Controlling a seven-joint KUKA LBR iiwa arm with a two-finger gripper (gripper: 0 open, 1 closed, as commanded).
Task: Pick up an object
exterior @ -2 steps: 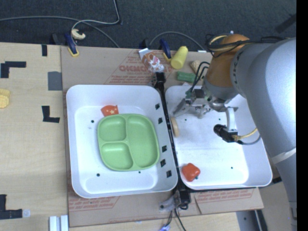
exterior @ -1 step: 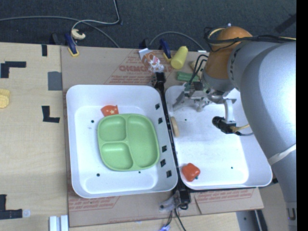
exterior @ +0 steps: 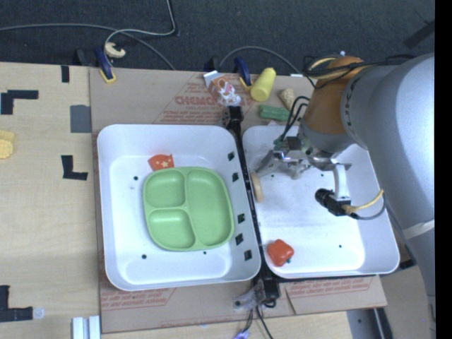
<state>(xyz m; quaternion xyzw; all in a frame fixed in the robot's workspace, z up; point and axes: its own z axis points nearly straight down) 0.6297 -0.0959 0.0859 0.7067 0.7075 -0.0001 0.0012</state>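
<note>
While the hand (exterior: 277, 159) hangs low in the right bin (exterior: 367, 256), I cannot tell its grip; the red toy (exterior: 280, 252) sits well apart; next, move there.

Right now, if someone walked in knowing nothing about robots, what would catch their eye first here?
Probably the big grey arm with an orange band, reaching from the right down into the right white bin. Next, the pale green divided plastic plate lying in the left white bin, with a small orange-red piece beside its upper edge. A small red object sits near the right bin's lower left corner.
</note>
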